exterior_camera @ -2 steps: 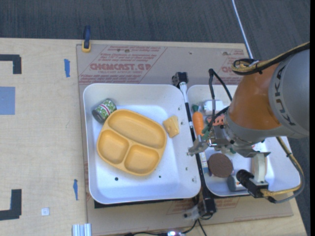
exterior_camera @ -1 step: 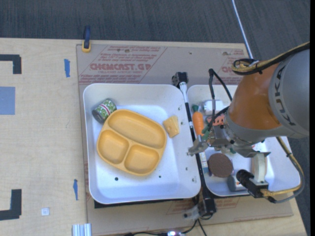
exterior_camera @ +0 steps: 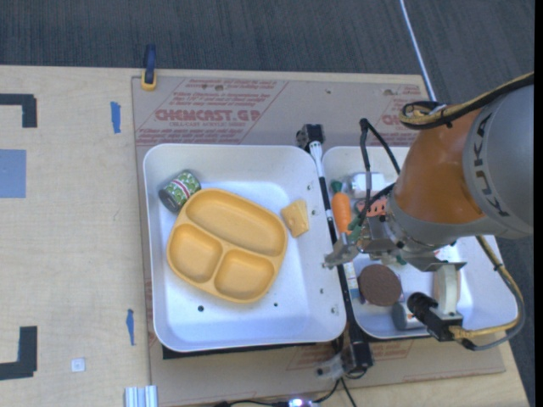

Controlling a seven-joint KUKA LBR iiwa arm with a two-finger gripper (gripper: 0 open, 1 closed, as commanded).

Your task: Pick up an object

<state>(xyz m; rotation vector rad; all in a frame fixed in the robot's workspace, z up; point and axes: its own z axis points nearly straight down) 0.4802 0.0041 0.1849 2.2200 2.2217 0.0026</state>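
Note:
My gripper [exterior_camera: 349, 248] hangs over the left side of the right bin [exterior_camera: 501, 312], close to the wall between the two bins. Just above it lies an orange carrot [exterior_camera: 340, 211]. A brown round disc [exterior_camera: 379, 285] sits right below the gripper, beside a small grey piece [exterior_camera: 398, 315]. A white oblong object [exterior_camera: 446, 291] lies to the disc's right. The arm covers much of the right bin's middle.
The left bin [exterior_camera: 161, 227] holds a yellow three-part plate [exterior_camera: 226, 244], a green patterned can [exterior_camera: 179, 189] on its side at the plate's upper left, and a pale yellow wedge [exterior_camera: 296, 219] to the plate's right. A black clamp [exterior_camera: 310, 134] sits at the bins' far edge.

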